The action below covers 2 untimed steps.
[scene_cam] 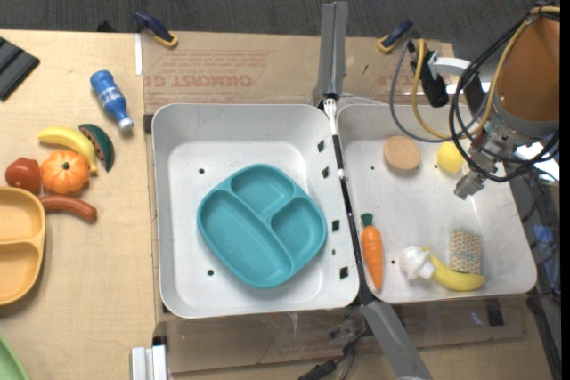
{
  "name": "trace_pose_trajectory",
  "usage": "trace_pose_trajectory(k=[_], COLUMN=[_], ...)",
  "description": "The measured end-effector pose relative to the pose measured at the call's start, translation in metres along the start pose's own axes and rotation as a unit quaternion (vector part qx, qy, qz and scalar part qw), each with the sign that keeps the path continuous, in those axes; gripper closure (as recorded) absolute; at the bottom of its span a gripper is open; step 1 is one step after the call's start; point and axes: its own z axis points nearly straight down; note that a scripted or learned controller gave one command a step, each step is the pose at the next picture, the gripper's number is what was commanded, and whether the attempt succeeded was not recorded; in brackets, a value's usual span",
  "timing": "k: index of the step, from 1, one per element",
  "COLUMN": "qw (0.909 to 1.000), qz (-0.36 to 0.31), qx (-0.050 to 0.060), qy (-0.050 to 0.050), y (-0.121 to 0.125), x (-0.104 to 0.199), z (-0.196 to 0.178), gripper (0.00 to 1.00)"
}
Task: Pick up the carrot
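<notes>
Camera view
Gripper (469, 185): over the far right of the right bin (499, 218), near the lemon (450, 157); whether its jaws are open I cannot tell.
Carrot (371, 254): near left edge of the right bin, lying free.
Left bin (178, 191): teal plate (261, 225).

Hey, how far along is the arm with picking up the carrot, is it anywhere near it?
Nothing looks done yet: the carrot lies untouched against the left wall of the right bin. In hand: the gripper hovers over that bin's upper right, near the lemon, well apart from the carrot. Left: move across, descend, grasp and lift.
</notes>
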Motion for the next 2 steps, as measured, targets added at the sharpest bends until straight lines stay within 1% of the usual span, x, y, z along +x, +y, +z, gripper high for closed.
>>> trace_pose_trajectory(k=[1, 2], qw=[0.9991, 0.9953], qz=[0.043, -0.097], qx=[0.001, 0.000], qy=[0.001, 0.001], y=[0.058, 0.033], x=[-0.003, -0.032], z=[-0.090, 0.021], gripper=[1.00, 1.00])
